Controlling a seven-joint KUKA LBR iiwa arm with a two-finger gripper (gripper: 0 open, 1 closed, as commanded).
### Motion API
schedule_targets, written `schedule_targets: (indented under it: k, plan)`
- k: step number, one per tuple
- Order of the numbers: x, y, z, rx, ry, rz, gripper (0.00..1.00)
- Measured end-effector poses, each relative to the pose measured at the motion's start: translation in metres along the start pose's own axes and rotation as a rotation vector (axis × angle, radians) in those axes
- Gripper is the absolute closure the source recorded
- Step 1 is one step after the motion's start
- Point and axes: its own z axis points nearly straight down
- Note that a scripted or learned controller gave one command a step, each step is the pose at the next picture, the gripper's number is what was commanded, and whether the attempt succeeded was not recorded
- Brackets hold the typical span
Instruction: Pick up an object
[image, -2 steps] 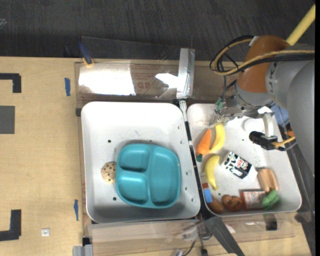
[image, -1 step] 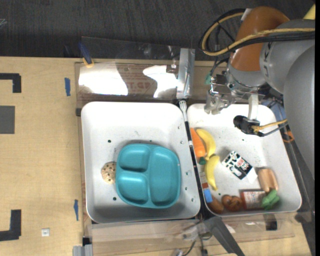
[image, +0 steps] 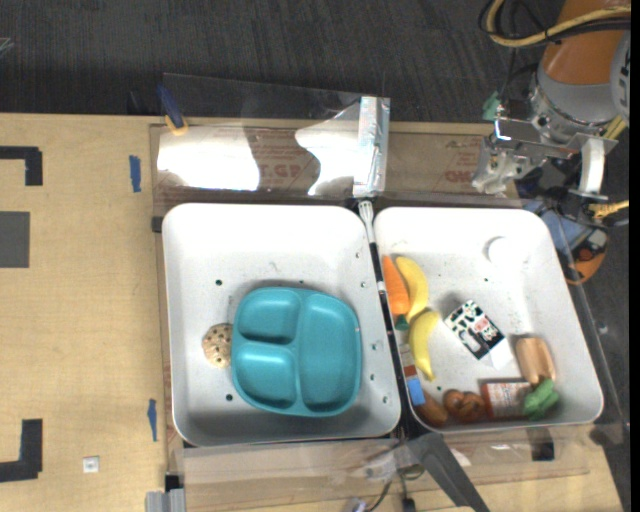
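Beyond the right bin's (image: 560, 265) far corner hangs the end effector (image: 497, 160); its state cannot be told. Candidate objects crowd that bin's near side: bananas (image: 418, 318), a small printed carton (image: 473, 329). Descending among them likely nudges neighbours and misses.

Two white bins side by side, centre of frame. Left bin (image: 190, 240): teal divided plate (image: 297, 349) at lower middle, a speckled cookie (image: 216, 343) touching its left edge. Right bin (image: 520, 225): orange carrot (image: 396, 291) and two yellow bananas (image: 417, 315) along the left wall; black-and-white carton (image: 473, 328) mid-bin; brown roll (image: 534, 359) at right; green item (image: 541, 399), small bottle (image: 503, 395) and brown lumps (image: 455, 404) along the bottom edge. Arm (image: 585, 60) at upper right of frame, gripper (image: 497, 172) above the right bin's top rim, outside it.
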Motion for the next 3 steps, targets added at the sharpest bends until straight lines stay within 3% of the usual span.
schedule_targets:
  k: [1, 2, 3]
  plan:
    - [-0.006, -0.023, 0.003, 0.013, 0.000, 0.242, 1.00]
    - [-0.074, 0.011, -0.061, 0.005, -0.002, 0.261, 1.00]
    - [-0.093, 0.009, 0.131, 0.022, -0.001, 0.222, 1.00]
